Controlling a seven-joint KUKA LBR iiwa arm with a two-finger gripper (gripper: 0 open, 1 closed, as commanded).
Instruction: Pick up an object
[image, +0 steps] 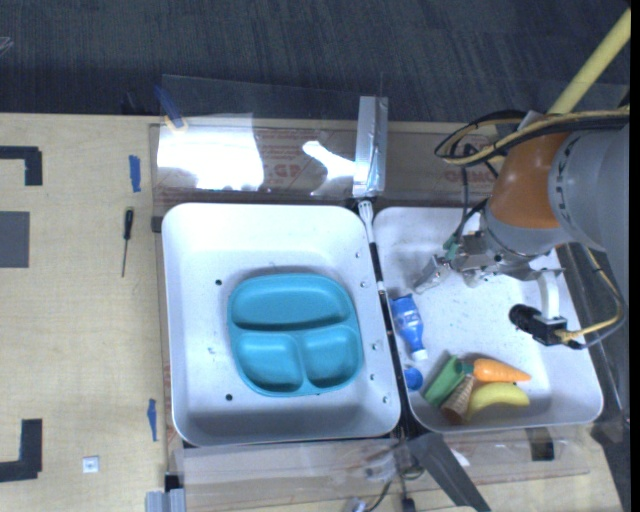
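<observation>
Left bin holds a blue tray. Right bin holds a tube, carrot, banana. Gripper above it; grip unclear.

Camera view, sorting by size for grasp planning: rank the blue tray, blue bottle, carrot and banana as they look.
1. blue tray, by far
2. blue bottle
3. carrot and banana: too alike to rank.
</observation>
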